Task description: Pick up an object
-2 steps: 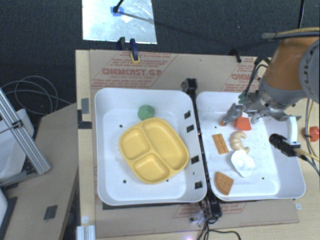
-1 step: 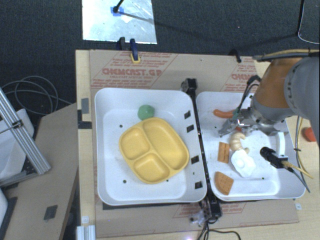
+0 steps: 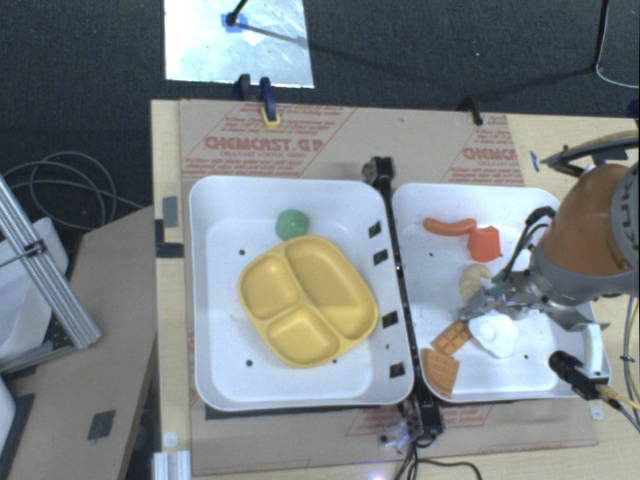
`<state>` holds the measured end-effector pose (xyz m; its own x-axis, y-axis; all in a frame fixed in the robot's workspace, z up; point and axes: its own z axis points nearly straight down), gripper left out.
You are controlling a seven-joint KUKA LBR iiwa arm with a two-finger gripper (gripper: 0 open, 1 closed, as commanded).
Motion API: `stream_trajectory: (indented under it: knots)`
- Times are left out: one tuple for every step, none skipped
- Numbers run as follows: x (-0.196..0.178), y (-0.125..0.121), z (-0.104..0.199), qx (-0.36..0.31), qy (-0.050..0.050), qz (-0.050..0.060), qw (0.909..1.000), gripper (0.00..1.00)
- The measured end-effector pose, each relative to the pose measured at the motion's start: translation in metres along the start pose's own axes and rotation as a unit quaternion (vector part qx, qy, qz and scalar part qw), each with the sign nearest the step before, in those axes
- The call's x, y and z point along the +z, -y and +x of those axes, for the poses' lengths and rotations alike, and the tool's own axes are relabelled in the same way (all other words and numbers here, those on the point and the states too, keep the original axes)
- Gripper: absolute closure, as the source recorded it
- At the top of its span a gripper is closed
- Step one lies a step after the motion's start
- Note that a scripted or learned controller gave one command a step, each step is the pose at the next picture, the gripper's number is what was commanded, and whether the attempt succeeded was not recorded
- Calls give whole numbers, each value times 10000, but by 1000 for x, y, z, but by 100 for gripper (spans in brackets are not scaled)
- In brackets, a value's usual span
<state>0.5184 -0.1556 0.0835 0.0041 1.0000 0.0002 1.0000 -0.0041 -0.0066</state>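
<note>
Orange waffle-textured wedge (image 3: 441,371) sitting at 7 o'clock in right white bin (image 3: 520,196). Gripper (image 3: 497,301) hovering over white rounded lump (image 3: 494,334) mid-bin; grip state cannot be told. Yellow three-compartment plastic tray (image 3: 307,300) lying in left bin (image 3: 220,268).

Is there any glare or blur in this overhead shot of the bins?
Camera view: strong glare on the shiny sheet above the bench; both white bins are bright and slightly washed out; the arm casts soft shadows; small items look soft, not sharp.

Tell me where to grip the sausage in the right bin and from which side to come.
Grip the sausage across its narrow middle, coming straight down from above. It lies flat and long near the bin's far wall, with bare floor in front, so fingers probably fit either side.
</note>
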Motion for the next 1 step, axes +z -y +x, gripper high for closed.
stream_trajectory:
  knots:
    - [-2,-55,-29,-43,18,-68,10000,0]
